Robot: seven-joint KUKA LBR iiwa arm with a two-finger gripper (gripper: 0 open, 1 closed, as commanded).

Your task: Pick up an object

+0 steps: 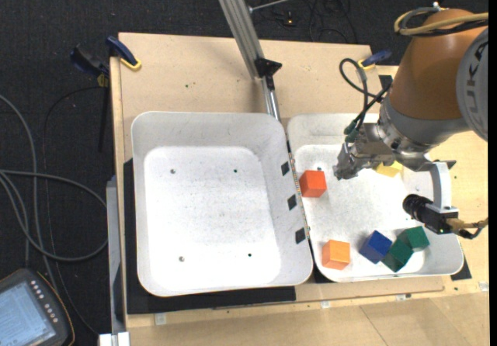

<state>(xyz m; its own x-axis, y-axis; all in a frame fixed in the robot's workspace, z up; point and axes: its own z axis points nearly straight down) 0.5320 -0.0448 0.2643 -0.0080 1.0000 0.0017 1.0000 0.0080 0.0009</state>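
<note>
Far left, on the dark floor, grey cables (31, 205) run down and a small screen device (27, 313) sits at the bottom corner. At the bench's (194, 81) upper left edge is a blue-yellow clamp (116, 53). A grey metal pole (237, 15) goes slanted from top centre down to the gap btw. the two bins.

The left bin (147, 181) is white w/ small dark specks on its floor. The right bin (311, 131) lies just beside it, touching along the middle edge, and holds all the blocks.

In the right bin: a red-orange block (313, 183) near the left wall, approx. mid height. An orange block (336, 254) is lower, near the front wall. Right of it a blue block (377, 247), then two green blocks (408, 247) touching each other, close to the front right corner. A yellow block (389, 170) is partly hidden under the arm.

The gripper (348, 164) hangs above the bin floor, right of the red-orange block and apart from it, just left of the yellow one. Nothing seen btw. its fingers; whether they are spread or pressed together I cannot tell
</note>
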